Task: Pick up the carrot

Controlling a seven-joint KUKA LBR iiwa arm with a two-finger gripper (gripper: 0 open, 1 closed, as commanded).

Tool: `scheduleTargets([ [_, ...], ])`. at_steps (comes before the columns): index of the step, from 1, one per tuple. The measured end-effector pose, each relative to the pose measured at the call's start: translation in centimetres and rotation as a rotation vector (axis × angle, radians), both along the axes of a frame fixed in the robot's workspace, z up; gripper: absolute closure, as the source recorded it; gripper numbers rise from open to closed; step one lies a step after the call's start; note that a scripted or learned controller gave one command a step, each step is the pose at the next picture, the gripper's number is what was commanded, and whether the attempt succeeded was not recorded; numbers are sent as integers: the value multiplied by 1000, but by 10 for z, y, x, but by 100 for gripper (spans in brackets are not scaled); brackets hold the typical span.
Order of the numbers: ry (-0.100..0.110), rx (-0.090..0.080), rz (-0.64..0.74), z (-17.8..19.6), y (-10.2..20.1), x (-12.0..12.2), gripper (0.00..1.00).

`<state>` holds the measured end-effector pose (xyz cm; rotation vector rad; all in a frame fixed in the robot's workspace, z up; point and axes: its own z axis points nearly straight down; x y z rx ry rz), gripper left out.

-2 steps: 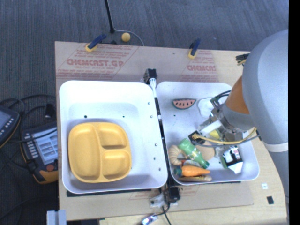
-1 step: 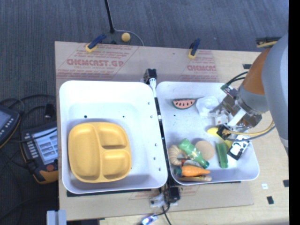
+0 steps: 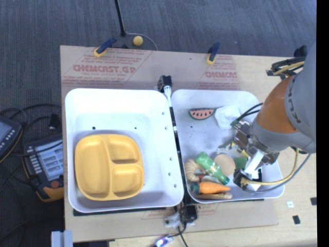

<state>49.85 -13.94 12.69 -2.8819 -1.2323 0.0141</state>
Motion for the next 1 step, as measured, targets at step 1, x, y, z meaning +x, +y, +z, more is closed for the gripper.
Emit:
scheduleTargets([
  [1, -17, -4, 301, -35, 0, -12, 0],
])
